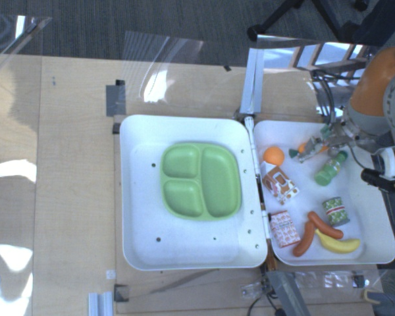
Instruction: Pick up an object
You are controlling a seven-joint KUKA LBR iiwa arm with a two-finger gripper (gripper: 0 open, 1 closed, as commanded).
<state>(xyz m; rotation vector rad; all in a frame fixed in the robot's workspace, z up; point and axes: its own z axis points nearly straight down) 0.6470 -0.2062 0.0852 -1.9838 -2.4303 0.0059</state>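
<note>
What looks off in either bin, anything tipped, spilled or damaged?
Nothing spilled or visibly damaged. In the right white bin the small green plastic bottle lies on its side, and the toy sausages and yellow banana crowd the near corner. The green divided plate lies flat in the left white bin.

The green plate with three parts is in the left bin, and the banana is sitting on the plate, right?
Not quite. The green plate is in the left bin, but the banana is not on it. The camera view shows the banana lying in the right bin, near its front corner beside the red sausages.
</note>
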